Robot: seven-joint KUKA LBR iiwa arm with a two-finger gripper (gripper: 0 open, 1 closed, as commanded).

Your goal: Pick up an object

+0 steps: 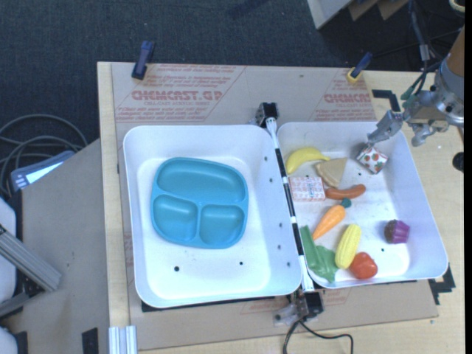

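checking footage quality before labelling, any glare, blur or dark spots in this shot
Camera view: lighting is even and soft over both bins; the left bin wall and the blue tray carry a mild sheen, nothing blown out. The toys in the right bin are sharp enough to tell apart. The gripper and arm at the right look slightly soft. The dark floor at the top loses detail.

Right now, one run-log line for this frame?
phase: approach | end effector: over right bin far corner, above small white box | held: nothing seen | left bin: blue tray
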